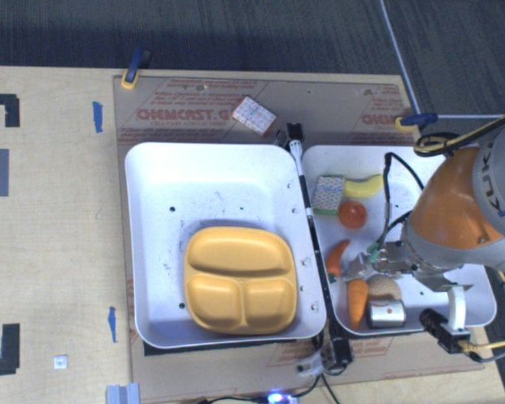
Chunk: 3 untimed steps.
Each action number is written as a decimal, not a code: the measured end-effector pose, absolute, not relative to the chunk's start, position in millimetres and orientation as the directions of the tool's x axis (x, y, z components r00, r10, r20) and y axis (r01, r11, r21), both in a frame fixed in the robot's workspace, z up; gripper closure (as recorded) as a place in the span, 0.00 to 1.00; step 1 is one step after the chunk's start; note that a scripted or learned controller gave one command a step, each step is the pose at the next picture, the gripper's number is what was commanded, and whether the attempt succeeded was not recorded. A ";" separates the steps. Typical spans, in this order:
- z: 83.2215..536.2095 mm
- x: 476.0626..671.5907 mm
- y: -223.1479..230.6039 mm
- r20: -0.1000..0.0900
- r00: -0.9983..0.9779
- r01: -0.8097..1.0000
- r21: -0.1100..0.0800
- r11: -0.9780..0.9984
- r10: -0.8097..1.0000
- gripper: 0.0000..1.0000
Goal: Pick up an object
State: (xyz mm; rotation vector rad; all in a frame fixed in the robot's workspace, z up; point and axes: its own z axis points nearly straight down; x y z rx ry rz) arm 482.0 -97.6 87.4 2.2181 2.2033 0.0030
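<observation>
- In the right bin's (486, 303) near end lay a carrot (357, 302) and a silver block (386, 313), side by side.
- The gripper (375, 260) hung just beyond them, over a brownish lump (384, 287); its grasp could not be told.
- A yellow tray (240, 279) sat in the left bin (151, 225).
- Farther off lay a tomato (352, 215), a banana (364, 187) and a sponge (327, 194).

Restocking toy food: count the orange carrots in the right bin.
2. One carrot lies at the right bin's near-left corner beside a silver can; a second carrot lies just above it by the left wall. The arm may hide more.
</observation>
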 end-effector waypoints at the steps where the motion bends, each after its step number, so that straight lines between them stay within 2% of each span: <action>1: 86.7 525.7 -96.7 -0.008 0.003 1.000 0.006 -0.003 1.000 0.00; 2: 86.3 484.1 -93.2 -0.002 0.001 1.000 0.005 -0.001 1.000 0.00; 3: 86.4 481.9 -92.4 -0.002 0.001 1.000 0.008 -0.001 1.000 0.00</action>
